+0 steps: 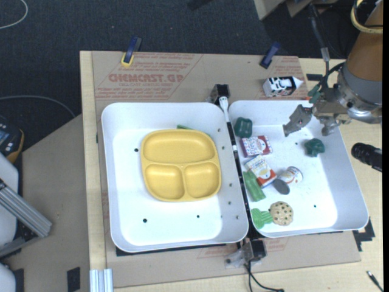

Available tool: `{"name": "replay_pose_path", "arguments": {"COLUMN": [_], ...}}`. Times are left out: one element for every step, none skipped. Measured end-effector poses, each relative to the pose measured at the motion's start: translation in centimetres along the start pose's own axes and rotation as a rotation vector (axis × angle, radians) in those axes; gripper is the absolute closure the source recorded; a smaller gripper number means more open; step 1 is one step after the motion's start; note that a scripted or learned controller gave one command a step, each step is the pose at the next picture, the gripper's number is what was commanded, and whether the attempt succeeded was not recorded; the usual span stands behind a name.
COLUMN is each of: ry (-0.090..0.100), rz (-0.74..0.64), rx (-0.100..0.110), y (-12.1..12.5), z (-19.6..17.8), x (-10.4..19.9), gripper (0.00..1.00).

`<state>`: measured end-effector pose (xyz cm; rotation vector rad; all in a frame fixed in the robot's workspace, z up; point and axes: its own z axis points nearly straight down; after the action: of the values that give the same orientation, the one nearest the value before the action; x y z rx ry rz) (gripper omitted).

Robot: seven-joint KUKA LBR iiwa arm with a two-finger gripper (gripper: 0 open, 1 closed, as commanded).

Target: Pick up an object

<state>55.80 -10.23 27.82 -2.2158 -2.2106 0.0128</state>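
Note:
My gripper [313, 124] hovers over the far part of the right bin [340, 187], its two fingers spread apart with nothing between them. A small dark green object [314, 146] lies just in front of it, apart from the fingers. Further left in the same bin lie a dark green piece [244, 126], a red-and-white packet [255, 145], a second packet [261, 169], a long green item [253, 186], a small can [292, 175], a grey pebble [281, 186], a cookie [281, 212] and a green cactus-shaped toy [261, 218].
The left bin [121, 199] holds a yellow divided plate [180, 163] with a green sliver [184, 127] behind it. A black-and-white toy [282, 85] sits on the cardboard beyond the right bin. Blue clamps [130, 50] [269, 55] grip the far edge.

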Motion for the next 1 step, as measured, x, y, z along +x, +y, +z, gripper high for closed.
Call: {"name": "replay_pose_path", "arguments": {"ry": [-0.001], "rz": [-0.003], "rx": [-0.012], "y": [0.18], "z": [-0.61], "x": [0.01], "gripper": [0.00]}}
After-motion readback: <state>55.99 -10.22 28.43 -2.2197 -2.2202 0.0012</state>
